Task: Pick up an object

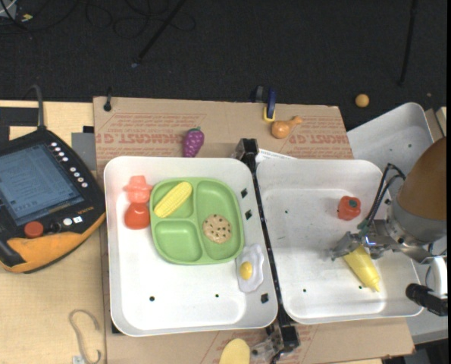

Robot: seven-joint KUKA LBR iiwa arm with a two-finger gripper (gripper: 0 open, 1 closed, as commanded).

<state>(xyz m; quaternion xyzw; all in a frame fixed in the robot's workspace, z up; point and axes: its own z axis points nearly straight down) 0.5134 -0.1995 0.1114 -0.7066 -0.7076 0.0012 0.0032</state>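
In the right bin [316,298] a yellow banana-like toy [364,271] lies near the right wall, and a small red tomato-like toy [349,207] sits farther back. My gripper [355,246] reaches in from the right and hangs low over the upper end of the yellow toy, touching or nearly touching it. The red toy lies apart, behind the gripper. The grey wrist [407,230] and orange band [431,180] hide the bin's right edge.
The left bin [134,302] holds a green divided plate [181,243] with a corn cob [170,198] and a cookie [217,228], a red-orange figure [137,203] and a fried egg toy [247,268]. Purple grapes [192,141] and an orange gourd [284,127] lie behind the bins. A teach pendant [36,196] lies at left.
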